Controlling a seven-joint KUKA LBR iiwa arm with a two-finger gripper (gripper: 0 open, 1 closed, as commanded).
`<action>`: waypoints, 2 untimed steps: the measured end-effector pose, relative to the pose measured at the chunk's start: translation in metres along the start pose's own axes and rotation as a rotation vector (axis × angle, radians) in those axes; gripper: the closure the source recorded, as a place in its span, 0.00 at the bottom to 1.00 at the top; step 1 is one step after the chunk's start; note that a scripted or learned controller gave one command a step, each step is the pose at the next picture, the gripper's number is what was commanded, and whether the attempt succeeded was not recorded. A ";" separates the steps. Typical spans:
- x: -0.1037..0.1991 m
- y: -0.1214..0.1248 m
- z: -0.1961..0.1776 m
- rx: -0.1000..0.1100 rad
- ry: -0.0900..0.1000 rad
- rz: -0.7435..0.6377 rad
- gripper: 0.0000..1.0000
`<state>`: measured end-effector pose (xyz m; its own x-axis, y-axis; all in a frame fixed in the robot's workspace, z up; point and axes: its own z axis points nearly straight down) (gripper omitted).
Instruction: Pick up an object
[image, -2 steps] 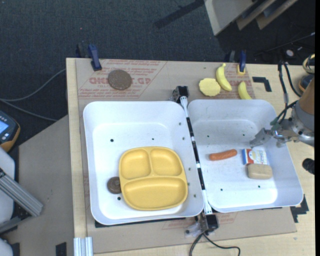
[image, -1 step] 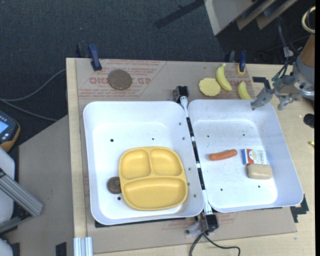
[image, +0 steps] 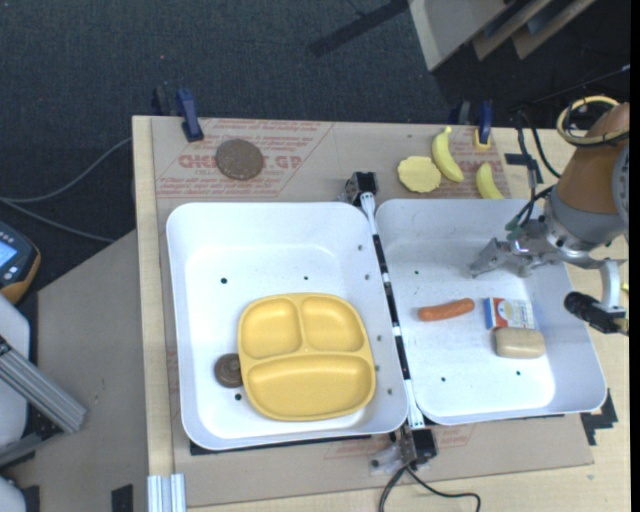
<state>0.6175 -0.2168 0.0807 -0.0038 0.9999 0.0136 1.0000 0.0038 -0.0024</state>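
The right bin (image: 440, 395) holds three small items. An orange-red sausage (image: 446, 311) lies near its middle. A small blue, white and red box (image: 511, 313) sits to the sausage's right, and a beige block (image: 519, 344) rests just in front of the box. My gripper (image: 506, 262) hangs over the far part of this bin, behind the box and apart from all three items. Its grey fingers (image: 484, 264) are spread open with nothing between them.
The left bin (image: 200, 260) carries a yellow divided plate (image: 305, 355) with a brown round piece (image: 229, 371) at its left edge. Behind the bins lie a brown disc (image: 239, 158), a yellow slice (image: 420, 174) and two toy bananas (image: 447, 155).
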 end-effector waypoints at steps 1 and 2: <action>0.000 -0.092 -0.004 0.005 -0.007 0.006 0.00; 0.001 -0.087 -0.013 -0.001 -0.009 0.003 1.00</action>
<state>0.5300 -0.2167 0.0944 -0.0012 1.0000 0.0044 1.0000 0.0012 -0.0010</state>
